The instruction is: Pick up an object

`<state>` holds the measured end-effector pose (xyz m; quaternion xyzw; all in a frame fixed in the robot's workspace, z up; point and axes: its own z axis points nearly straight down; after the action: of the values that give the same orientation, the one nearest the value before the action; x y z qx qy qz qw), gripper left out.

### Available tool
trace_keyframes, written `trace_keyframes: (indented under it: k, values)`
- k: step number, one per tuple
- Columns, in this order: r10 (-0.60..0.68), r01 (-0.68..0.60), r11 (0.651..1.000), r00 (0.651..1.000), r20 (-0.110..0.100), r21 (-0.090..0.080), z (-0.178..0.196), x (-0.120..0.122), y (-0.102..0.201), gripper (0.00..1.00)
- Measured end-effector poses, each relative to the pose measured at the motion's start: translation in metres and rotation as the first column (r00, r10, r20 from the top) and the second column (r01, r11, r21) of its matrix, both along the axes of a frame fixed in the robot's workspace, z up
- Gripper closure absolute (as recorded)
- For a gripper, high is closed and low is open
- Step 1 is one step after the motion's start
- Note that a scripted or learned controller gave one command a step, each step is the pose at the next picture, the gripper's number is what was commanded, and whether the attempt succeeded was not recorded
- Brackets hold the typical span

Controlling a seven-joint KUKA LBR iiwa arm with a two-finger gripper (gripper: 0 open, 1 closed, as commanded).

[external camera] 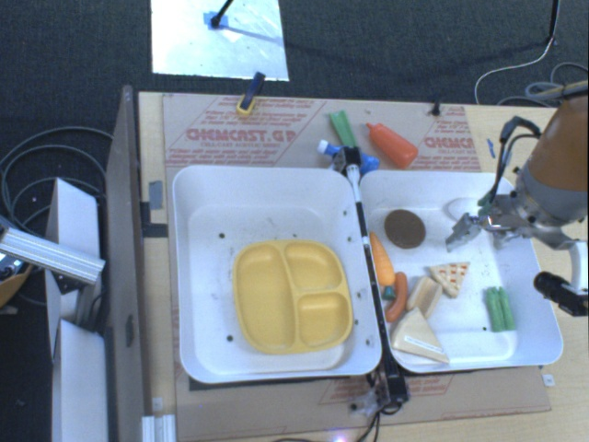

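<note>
My gripper (480, 233) hangs over the upper right part of the right bin (538, 343), open, with nothing between its fingers. One grey finger (458, 234) points toward a brown round disc (404, 228) to its left. Below the gripper lies a tan waffle-like triangle (451, 277). Further down are a beige block (424, 295), a pale cheese wedge (419, 335) and a green piece (501, 308). An orange carrot (382, 261) and a red sausage (398, 298) lie along the bin's left wall.
The left bin (207, 210) holds a yellow divided plate (294, 295). Behind the bins on the cardboard lie a green piece (342, 128) and an orange bottle-like toy (393, 145). The arm's grey and orange wrist (561, 168) stands over the bin's right edge.
</note>
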<state>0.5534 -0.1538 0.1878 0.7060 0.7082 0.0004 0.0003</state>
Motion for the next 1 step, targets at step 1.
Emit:
trace_keyframes:
  k: [1]
  values:
    - [-0.002, 0.002, 1.000, 1.000, 0.014, -0.009, -0.1035, -0.0171, 0.0191, 0.00]
